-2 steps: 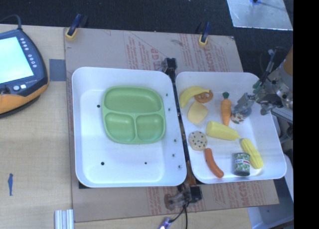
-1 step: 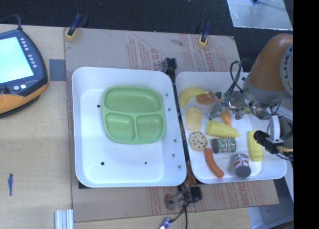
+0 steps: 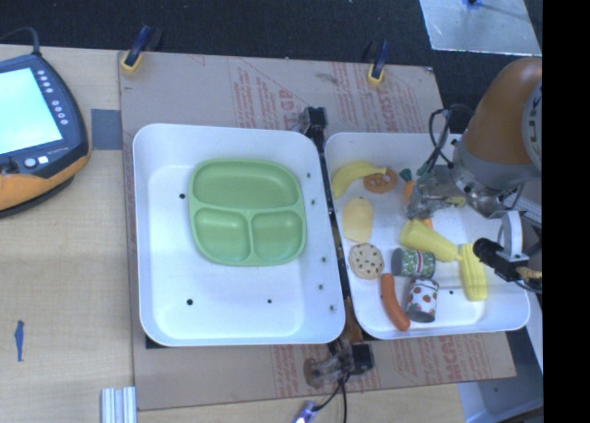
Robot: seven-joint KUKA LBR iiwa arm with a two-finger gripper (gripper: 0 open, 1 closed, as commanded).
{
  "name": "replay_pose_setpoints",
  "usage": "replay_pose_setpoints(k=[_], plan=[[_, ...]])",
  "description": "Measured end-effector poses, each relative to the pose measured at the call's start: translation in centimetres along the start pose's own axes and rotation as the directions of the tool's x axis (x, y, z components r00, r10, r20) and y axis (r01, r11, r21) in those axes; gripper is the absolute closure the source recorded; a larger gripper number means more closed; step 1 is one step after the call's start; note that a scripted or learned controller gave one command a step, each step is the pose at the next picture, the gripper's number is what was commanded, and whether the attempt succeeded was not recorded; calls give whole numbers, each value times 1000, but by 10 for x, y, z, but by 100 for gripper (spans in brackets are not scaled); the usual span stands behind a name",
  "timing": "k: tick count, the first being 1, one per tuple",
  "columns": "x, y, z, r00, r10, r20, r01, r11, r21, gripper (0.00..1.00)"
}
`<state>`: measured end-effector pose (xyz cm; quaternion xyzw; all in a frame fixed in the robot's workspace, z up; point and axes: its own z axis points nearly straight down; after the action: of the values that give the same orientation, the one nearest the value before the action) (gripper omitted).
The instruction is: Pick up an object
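Note:
My gripper (image 3: 427, 202) is low in the right bin (image 3: 502, 320), near its back middle, under the grey wrist and orange band. It sits just above a yellow corn cob (image 3: 430, 242) and beside a small orange carrot (image 3: 409, 190). Around it lie a banana (image 3: 358, 175), a round brown piece (image 3: 379, 181), a pale yellow lemon (image 3: 359, 219), a cookie (image 3: 366, 261), a small can (image 3: 414, 264), a red sausage (image 3: 394, 302), a spotted cup (image 3: 422, 300) and a second banana (image 3: 473, 272). The wrist hides whatever lies directly beneath it.
The left bin (image 3: 166, 311) holds a green divided plate (image 3: 247, 211). A tablet pendant (image 3: 32, 131) lies at the bench's far left. Clamps (image 3: 136, 49) stand at the board's back edge, and black brackets (image 3: 316, 121) sit between the bins.

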<state>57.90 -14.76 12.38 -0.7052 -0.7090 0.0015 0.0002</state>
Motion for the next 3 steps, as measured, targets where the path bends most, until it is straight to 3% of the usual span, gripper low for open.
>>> replay_pose_setpoints(k=[1, 2, 3], plan=[[0, 0, 0, 1000, 0, 1, 0, 1000, 0, 0], [25, -37, 32, 1000, 1, -1, -1, 1000, 1, 0], [35, -76, 32, 1000, -1, -1, 1, 1000, 0, 0]])
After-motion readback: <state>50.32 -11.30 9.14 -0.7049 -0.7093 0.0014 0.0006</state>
